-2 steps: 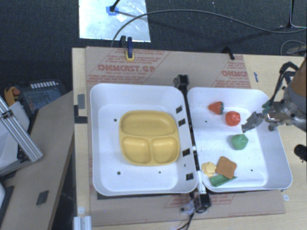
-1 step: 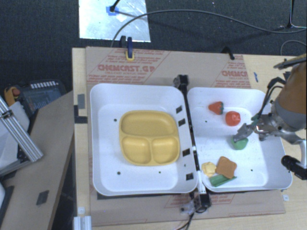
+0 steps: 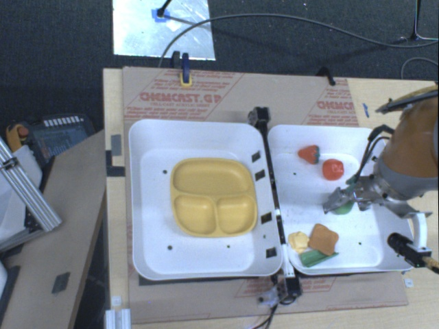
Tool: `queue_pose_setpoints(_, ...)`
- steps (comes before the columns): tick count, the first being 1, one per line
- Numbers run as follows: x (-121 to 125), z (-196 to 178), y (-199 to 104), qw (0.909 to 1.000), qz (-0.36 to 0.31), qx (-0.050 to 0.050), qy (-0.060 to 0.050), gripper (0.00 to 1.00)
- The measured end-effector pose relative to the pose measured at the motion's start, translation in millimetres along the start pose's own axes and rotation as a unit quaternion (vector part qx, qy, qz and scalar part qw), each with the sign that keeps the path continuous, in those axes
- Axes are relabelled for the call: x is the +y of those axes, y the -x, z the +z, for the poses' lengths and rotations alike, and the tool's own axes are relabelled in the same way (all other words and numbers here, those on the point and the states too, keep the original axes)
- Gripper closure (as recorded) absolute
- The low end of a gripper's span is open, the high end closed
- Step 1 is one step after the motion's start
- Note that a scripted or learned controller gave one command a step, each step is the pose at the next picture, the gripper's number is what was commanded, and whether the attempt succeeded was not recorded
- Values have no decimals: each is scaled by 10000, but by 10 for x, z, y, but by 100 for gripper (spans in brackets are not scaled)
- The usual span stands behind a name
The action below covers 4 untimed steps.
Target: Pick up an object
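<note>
- Two shallow white plastic bins are sitting side by side on a brown cardboard sheet (image 3: 206, 91); the left bin (image 3: 147, 184) and the right bin (image 3: 363, 256) are meeting along a black hinged divider (image 3: 269, 184).
- A yellow three-compartment plastic tray (image 3: 211, 196) is lying in the middle of the left bin, with bare white floor running all round it to the walls.
- The grey arm with its orange band (image 3: 411, 139) is reaching in from the right over the right bin; the metal two-finger gripper (image 3: 337, 203) is hanging low near that bin's centre.
- A small green object (image 3: 345, 208) is showing just beside the gripper tip, partly covered by it. Whether the fingers are closing on it or merely resting over it is not readable from here.
- A red-orange pepper-shaped toy (image 3: 309, 154) and a round red tomato-like toy (image 3: 333, 169) are lying near the right bin's far wall, apart from each other and from the gripper.
- At the near left corner of the right bin a pale yellow chunk (image 3: 298, 240), a tan bread-like piece (image 3: 324, 238) and a flat green piece (image 3: 314, 257) are crowding together, touching, close to the wall.
- Open floor is lying between the gripper and that cluster.
- The arm's upper part is being cut off by the frame edge.
</note>
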<state>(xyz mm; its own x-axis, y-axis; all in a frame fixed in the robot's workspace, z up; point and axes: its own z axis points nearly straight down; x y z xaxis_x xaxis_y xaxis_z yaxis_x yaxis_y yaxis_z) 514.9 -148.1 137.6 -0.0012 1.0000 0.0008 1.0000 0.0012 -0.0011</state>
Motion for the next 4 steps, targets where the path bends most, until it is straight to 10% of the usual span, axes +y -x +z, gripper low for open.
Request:
queue_pose_setpoints(1, -3, 523, -5, 10000, 2, 3, -11, 0)
queue_pose_setpoints(2, 14, 388, 1, 10000, 2, -7, 19, 100)
queue_pose_setpoints(4, 79, -761, 94, 10000, -11, -18, 42, 100)
